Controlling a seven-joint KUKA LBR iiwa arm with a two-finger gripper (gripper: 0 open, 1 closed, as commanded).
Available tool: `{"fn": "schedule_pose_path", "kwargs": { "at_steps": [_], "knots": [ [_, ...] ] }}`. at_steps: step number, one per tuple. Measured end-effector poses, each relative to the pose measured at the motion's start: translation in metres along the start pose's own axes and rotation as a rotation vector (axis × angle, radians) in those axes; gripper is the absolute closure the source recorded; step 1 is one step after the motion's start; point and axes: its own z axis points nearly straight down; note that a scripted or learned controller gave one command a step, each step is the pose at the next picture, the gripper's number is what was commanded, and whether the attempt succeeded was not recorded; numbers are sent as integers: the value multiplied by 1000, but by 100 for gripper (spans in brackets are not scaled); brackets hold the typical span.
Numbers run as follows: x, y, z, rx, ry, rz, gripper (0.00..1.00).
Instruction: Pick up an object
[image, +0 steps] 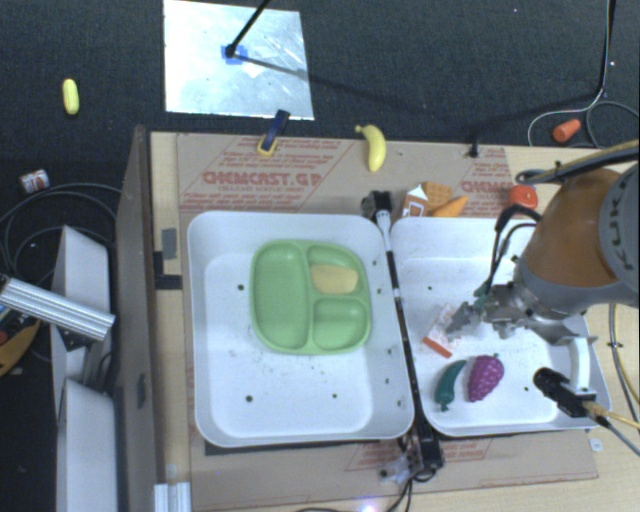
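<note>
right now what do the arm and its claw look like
The arm is thick and rounded, grey with a broad orange band above the wrist. It narrows to a small claw of silvery grey metal. A thin dark cable loops down beside the wrist.

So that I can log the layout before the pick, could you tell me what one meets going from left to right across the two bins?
Green divided plate in the left bin → dark green toy vegetable → purple grapes, these two in the right bin.
</note>
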Motion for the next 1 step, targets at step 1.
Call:
{"fn": "schedule_pose_path", "kwargs": {
  "at_steps": [1],
  "knots": [
    [-11,-28,52,-12,-2,1,0]
  ]
}}
